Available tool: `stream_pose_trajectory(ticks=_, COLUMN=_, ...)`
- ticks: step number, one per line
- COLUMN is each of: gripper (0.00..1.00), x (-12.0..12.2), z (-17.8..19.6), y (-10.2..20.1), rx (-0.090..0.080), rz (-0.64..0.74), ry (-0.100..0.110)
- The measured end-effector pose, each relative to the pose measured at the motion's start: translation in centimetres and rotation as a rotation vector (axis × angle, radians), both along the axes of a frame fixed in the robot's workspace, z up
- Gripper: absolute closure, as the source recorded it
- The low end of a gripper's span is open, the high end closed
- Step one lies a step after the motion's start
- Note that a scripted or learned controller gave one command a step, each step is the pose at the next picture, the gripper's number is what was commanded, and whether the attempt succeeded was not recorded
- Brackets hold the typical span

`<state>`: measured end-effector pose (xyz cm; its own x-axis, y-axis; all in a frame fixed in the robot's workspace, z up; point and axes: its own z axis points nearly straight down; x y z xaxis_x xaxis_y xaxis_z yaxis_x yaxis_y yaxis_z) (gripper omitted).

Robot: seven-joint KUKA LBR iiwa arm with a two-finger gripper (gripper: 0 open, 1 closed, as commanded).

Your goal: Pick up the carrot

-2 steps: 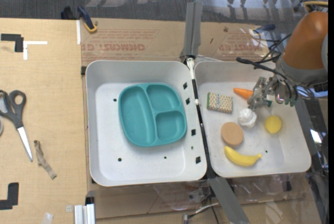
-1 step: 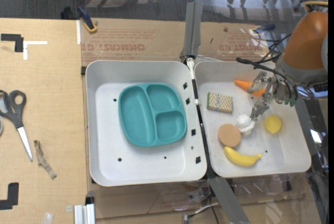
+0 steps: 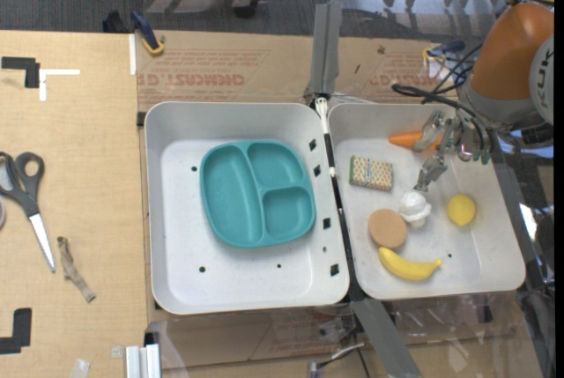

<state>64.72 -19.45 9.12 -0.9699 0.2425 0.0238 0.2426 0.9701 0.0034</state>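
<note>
The small orange carrot (image 3: 406, 138) lies in the upper part of the right white bin (image 3: 493, 275), long axis roughly horizontal (tip leftward). The robot's hand (image 3: 434, 158), whose grip cannot be told, sits beside it.

At the right edge of the frame, the KUKA iiwa arm (image 3: 520, 59) shows a rounded orange band beside a pale grey shell with part of a dark letter. Black cables (image 3: 432, 85) loop beneath it. The 2-finger gripper (image 3: 438, 151) is bare silver-grey metal, its slim fingers (image 3: 429, 174) streaked with small green marks.
</note>
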Motion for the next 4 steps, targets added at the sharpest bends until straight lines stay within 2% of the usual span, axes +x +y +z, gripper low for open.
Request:
stream_pose_trajectory(ticks=1, gripper=0.0, x=0.6, z=5.9, y=-1.7, rx=-0.014, rz=-0.253, ry=-0.028)
stream_pose_trajectory(ticks=2, gripper=0.0, x=0.5, z=0.3, y=-2.6, rx=-0.012, rz=-0.162, ry=-0.026)
stream_pose_trajectory(ticks=3, gripper=1.0, x=0.7, z=1.5, y=-2.5, rx=-0.014, rz=-0.159, ry=-0.034)
stream_pose_trajectory(ticks=4, gripper=1.0, x=-2.4, z=0.3, y=9.7, rx=-0.013, rz=-0.447, ry=-0.024)
